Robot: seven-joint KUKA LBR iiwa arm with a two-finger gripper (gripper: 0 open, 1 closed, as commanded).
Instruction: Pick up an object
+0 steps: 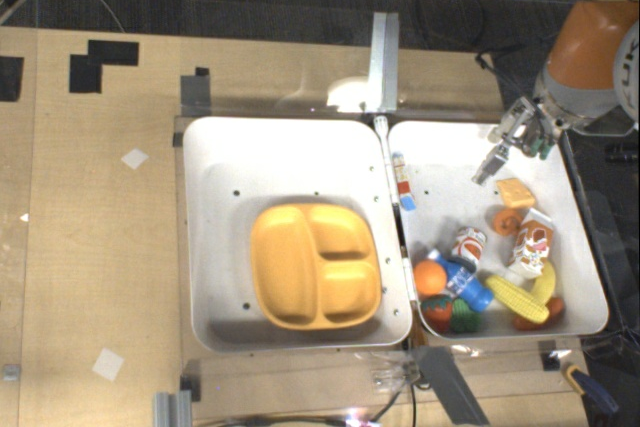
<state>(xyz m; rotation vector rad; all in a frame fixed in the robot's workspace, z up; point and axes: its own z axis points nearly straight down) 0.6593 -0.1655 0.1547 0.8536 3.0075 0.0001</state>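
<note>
Grey pincer is hovering over the right bin, gripping nothing; its spread I cannot tell. Picking is remaining: tan block is lying nearest.

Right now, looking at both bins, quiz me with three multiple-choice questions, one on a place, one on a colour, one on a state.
1. Where does the tray lie?
A left bin
B right bin
C bench

2. What colour is the tray?
A blue
B yellow
C green

3. What does the gripper hold?
A the corn
B the tray
C nothing

Answers: 1 A, it fills the left bin's floor. 2 B, plainly yellow. 3 C, it hangs over bare floor of the right bin, with the corn lying far below.
</note>
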